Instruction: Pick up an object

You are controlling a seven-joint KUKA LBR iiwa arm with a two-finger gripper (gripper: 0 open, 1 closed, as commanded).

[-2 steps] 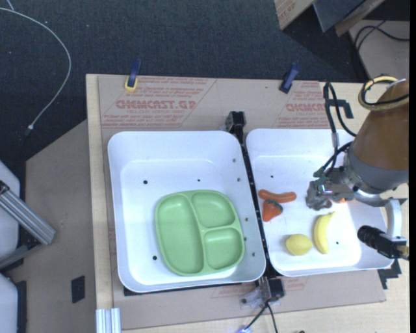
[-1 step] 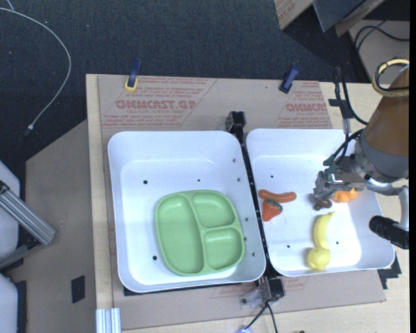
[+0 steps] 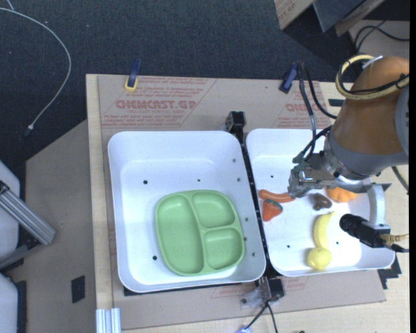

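Lying beneath the claw (image 3: 304, 185), finger state unclear: one orange plastic carrot (image 3: 276, 194), one yellow plastic banana (image 3: 321, 241).

Dark blue-grey carpet floor (image 3: 162, 39), white cable (image 3: 55, 36) lying across it, cardboard box (image 3: 292, 10) at top edge

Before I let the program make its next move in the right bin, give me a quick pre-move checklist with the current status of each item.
1. End effector over the right bin: ok.
2. Pickable things within the bin, namely orange toy, yellow banana, small brown piece: ok.
3. Something held: cannot tell.
4. End effector nearest the orange toy: ok.
5. Orange thing under the wrist identifiable: not ok, mostly hidden.
6. Green divided tray apart in the left bin: ok.
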